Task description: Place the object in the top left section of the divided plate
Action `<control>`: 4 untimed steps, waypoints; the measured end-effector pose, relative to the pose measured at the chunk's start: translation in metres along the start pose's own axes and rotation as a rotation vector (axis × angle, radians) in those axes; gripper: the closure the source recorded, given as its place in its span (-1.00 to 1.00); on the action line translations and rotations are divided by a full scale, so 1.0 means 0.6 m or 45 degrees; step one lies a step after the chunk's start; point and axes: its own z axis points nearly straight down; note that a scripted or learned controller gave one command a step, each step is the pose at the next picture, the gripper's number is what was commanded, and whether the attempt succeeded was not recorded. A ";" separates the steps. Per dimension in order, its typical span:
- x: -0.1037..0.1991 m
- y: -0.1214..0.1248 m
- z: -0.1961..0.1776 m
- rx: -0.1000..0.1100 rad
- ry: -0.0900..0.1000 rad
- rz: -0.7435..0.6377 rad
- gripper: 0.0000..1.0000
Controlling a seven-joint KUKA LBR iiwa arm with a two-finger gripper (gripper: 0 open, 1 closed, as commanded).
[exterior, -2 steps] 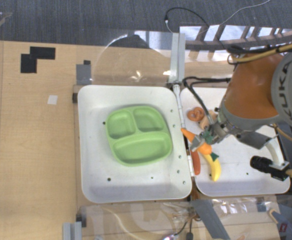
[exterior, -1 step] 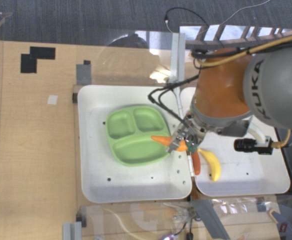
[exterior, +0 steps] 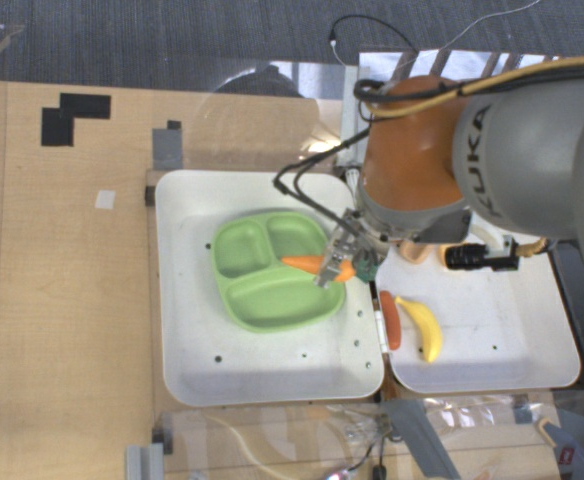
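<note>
A pale wooden tabletop (exterior: 62, 298) carries two shallow white bins side by side; the left bin (exterior: 192, 368) holds a green divided plate (exterior: 272, 268), the right bin (exterior: 502, 358) a banana (exterior: 422, 326) and a red pepper-like piece (exterior: 390, 320). The hand (exterior: 338, 259) grips an orange carrot (exterior: 310, 264), which lies crosswise over the plate's right edge, between the upper right section and the large lower one. To do this well, I judge the carrot should travel left across the ridge, stay level, and be let go only once its whole length sits over the top left section (exterior: 240, 247). The grey arm (exterior: 512, 158) reaches in from the right, wrist bent down steeply, orange band (exterior: 412, 148) above it.
</note>
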 end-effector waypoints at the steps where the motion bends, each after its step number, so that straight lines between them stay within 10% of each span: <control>1: -0.059 -0.019 -0.091 0.000 -0.003 -0.105 1.00; 2: -0.012 -0.071 0.000 0.002 0.002 -0.080 1.00; 4: 0.054 -0.072 0.000 -0.001 0.003 -0.739 1.00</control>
